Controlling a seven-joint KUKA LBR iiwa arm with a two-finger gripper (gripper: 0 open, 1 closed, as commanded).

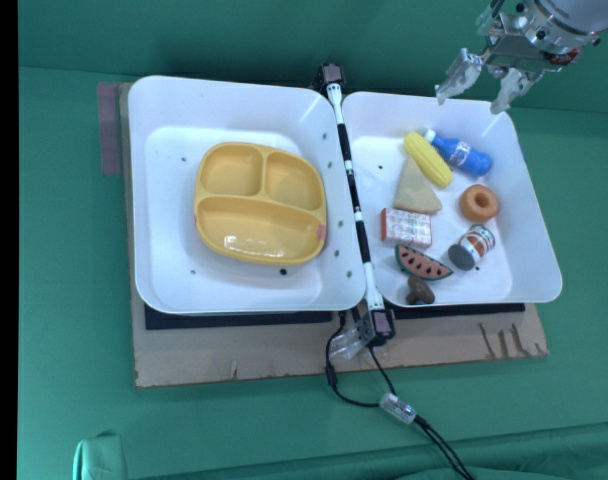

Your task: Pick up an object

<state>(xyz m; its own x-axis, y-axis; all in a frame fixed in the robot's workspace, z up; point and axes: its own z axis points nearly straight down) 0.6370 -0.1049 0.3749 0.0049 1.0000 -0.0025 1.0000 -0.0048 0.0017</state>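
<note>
- The gripper [477, 80] hangs above the far rim of the right bin [540, 230], fingers spread apart with nothing between them.
- To my eye this is the approach step: nothing is picked yet, and the arm is poised high, not down among the objects.
- Nearest below the fingers lie the blue bottle [461, 153] and the yellow corn cob [427, 159], side by side; the corn's near end touches a tan wedge [416, 190].
- Further toward the near rim sit a doughnut [479, 203], a small can [471, 247] on its side, a cracker packet [405, 227], a watermelon slice [421, 263] and a brown lump [418, 290].
- Off to the gripper's side, the left bin [162, 108] holds a yellow divided plate [260, 217].
- Next move, I'd judge: drop straight down over the bottle, fingers astride its narrow width, clear of the corn, then close.
</note>
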